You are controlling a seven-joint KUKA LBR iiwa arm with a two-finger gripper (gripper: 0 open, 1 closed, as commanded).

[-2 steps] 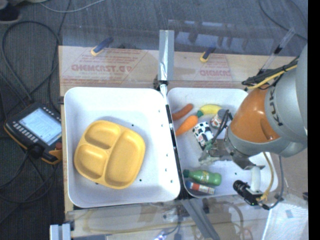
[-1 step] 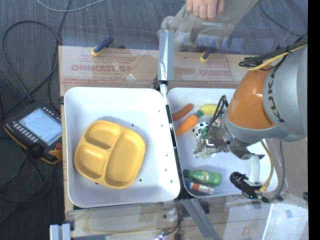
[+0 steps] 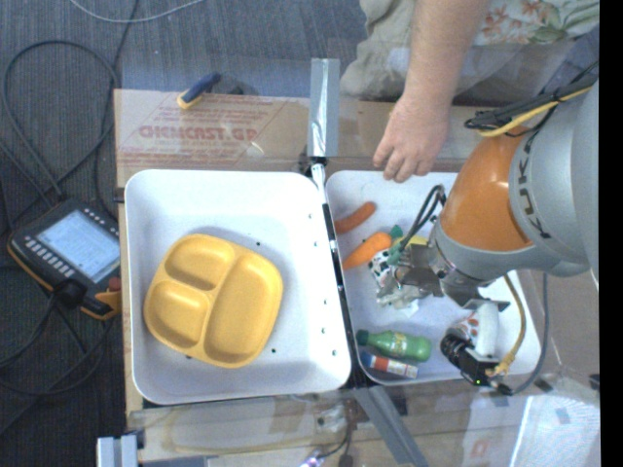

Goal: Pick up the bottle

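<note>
The bottle (image 3: 399, 343) is green with a yellow label band and lies on its side near the front edge of the right bin (image 3: 341, 261). My gripper (image 3: 394, 282) hangs over the middle of that bin, just behind the bottle and apart from it. A small crumpled pale object (image 3: 401, 298) sits right under the gripper's tip. The grey and orange arm (image 3: 496, 212) covers the bin's right half.
A person's hand (image 3: 409, 154) reaches over the right bin's back edge. Two carrot-like toys (image 3: 354, 216) (image 3: 368, 250) lie at the bin's back left. A small red and white tube (image 3: 389, 365) lies in front of the bottle. The left bin holds a yellow divided plate (image 3: 214, 300).
</note>
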